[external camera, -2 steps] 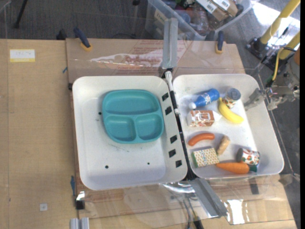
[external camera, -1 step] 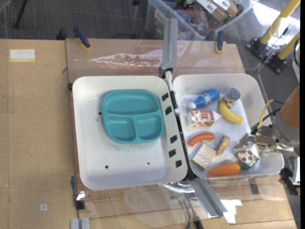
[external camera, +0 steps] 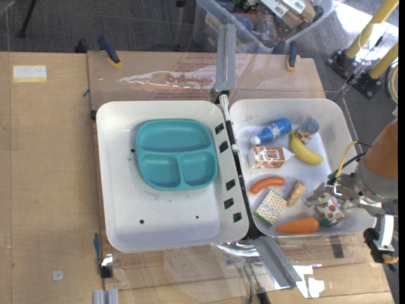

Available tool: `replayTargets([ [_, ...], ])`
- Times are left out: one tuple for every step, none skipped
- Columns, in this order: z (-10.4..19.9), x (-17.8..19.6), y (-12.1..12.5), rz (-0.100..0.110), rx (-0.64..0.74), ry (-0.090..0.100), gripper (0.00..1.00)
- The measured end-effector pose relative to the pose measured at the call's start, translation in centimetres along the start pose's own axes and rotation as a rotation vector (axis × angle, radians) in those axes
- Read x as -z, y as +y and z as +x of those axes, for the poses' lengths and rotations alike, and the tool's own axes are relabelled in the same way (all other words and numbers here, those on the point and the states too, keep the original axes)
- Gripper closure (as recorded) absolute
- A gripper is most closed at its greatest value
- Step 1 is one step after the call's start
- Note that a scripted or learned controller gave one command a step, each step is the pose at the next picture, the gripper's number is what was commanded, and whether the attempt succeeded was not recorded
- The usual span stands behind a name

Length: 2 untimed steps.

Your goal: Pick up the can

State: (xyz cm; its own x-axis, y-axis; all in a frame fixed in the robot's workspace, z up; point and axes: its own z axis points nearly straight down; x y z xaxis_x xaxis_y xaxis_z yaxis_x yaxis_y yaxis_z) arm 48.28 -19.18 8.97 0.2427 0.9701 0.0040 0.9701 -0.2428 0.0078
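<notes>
Can [external camera: 308,130] is standing in the far part of the right bin [external camera: 335,109], loosely dropped beside the banana [external camera: 305,151], I judge, while I am watching the arm [external camera: 383,163] reaching low from the right, its gripper [external camera: 333,197] hovering well short of it, open or closed I cannot tell.

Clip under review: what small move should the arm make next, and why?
Probably shift the tool toward the right bin's far corner. It now sits at the near end, beside the carrot and a patterned object, while the can stands at the far end, beyond the banana.
</notes>
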Motion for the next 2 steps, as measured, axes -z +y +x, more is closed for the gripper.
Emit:
replayTargets([
  [-0.3,1.1,0.2,-0.008,-0.005,-0.004,1.0],
  [9.0,11.3,-0.9,0.008,0.016,-0.003,1.0],
])
